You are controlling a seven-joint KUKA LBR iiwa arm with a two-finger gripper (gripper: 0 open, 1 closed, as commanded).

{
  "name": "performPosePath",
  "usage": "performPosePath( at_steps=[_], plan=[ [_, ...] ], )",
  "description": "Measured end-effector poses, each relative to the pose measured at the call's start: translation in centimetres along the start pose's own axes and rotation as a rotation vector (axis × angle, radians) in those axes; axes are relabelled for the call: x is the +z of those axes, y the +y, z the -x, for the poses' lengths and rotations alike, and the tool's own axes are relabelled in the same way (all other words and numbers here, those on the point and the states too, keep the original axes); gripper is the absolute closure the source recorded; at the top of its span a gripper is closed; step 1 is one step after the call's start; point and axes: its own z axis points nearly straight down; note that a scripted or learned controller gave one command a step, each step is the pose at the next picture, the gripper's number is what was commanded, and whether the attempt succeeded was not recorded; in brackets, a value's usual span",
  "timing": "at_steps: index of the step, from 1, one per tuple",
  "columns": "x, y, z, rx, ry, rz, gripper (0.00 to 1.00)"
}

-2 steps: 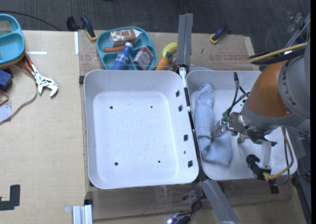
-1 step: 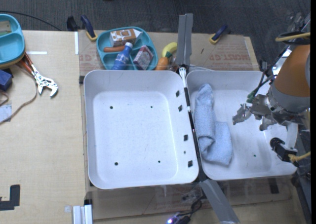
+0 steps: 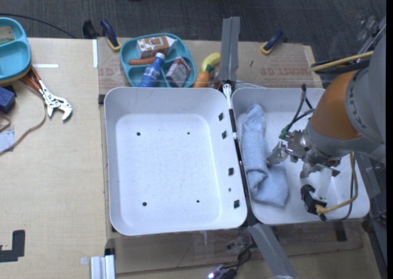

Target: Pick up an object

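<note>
Look to the right side of the frame: your arm (image 3: 344,115) comes in there, grey with its orange band, bent down over the right bin (image 3: 359,207). The gripper (image 3: 277,153) sits low inside that bin, at the right edge of the light blue cloth (image 3: 258,155). A metal fingertip appears to touch or overlap the cloth's edge about midway down its length, but you cannot tell from this angle whether the gripper is released or clenched, nor whether any fabric is caught in it.

The cloth itself lies crumpled along the left wall of the right bin, running from the upper part of the bin down to a bunched fold near the lower middle. It rests on the bin floor.

The left bin (image 3: 113,167) fills the centre of the frame, just beside the right one, the two meeting along a dark seam.

Above the bins, at the upper middle of the frame, a teal tray (image 3: 129,66) on the counter (image 3: 52,179) holds small packaged items and a blue bottle (image 3: 151,70). A yellow banana-like toy (image 3: 210,61) lies just right of that tray. At the far left, a silver wrench (image 3: 56,103) rests on the counter below another teal tray (image 3: 18,56).
</note>
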Motion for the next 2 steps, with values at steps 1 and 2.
performPosePath(
  at_steps=[1, 2],
  plan=[
    [-1.9, 6.2, 3.7, -0.110, 0.000, 0.002, 0.00],
    [-5.4, 8.2, 8.1, -0.170, 0.000, 0.002, 0.00]
  ],
)
